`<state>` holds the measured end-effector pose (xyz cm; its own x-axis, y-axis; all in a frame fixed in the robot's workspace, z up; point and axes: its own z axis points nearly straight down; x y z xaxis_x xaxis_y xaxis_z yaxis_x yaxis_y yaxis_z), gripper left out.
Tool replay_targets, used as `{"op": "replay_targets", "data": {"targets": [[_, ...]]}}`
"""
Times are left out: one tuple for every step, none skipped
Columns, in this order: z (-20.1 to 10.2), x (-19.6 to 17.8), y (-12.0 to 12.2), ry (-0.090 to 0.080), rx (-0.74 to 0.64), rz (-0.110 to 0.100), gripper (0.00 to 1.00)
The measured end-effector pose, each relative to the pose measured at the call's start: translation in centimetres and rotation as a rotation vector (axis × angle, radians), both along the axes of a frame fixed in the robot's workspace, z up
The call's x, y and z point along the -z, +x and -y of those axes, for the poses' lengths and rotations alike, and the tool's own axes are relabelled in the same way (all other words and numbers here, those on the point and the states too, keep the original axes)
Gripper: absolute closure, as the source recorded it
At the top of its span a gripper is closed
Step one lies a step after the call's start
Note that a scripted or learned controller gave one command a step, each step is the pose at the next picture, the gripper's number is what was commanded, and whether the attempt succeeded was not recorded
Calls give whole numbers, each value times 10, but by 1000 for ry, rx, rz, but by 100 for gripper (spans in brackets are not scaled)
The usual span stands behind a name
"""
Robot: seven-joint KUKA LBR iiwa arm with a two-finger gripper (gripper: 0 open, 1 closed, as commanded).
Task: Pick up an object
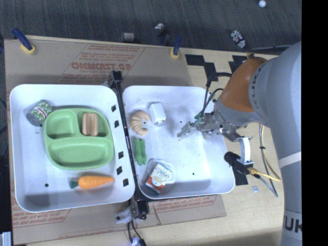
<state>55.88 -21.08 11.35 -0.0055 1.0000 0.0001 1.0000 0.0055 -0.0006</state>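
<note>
While the gripper (185,131) hangs low over the right bin (218,181), I cannot tell how its jaws stand. The croissant (139,122), white block (157,113) and green pod (140,151) lie well apart from it.

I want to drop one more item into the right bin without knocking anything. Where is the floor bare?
The right white bin is bare across its middle and lower right, between the grey gripper and the red-and-white packet. Its left side is crowded: tan croissant, white block, green pod.
</note>
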Motion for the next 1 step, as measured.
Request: {"op": "replay_targets", "data": {"targets": [[-21, 22, -70, 2, -1, -3, 0]]}}
